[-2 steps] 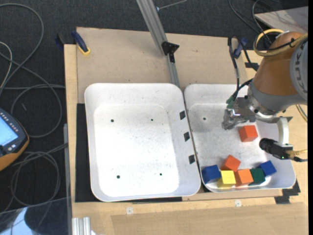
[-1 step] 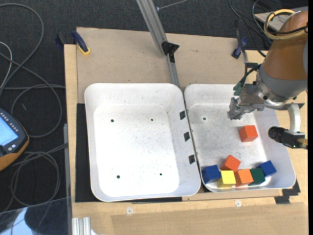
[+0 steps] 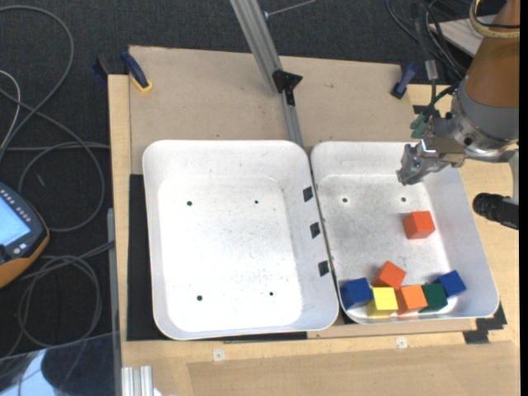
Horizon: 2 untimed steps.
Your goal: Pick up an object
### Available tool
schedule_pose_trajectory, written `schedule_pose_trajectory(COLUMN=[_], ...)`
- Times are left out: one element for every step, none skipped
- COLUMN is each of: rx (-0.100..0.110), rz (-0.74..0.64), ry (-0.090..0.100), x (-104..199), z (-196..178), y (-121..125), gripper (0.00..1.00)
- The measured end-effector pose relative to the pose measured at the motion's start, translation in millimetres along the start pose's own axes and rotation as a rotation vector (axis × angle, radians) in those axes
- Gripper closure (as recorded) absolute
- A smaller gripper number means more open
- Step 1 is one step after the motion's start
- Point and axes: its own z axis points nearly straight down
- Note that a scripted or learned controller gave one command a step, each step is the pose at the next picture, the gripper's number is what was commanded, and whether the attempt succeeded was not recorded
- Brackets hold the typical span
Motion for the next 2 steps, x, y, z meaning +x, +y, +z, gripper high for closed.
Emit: schedule_pose_trajectory(rx=[0.01,0.008], rz=[-0.004,-0.005], ry=[0.004,0.003], x=[52.0,104.6], z=[10.4,26.5], y=[0.9,23.9], gripper=[1.0,1.0])
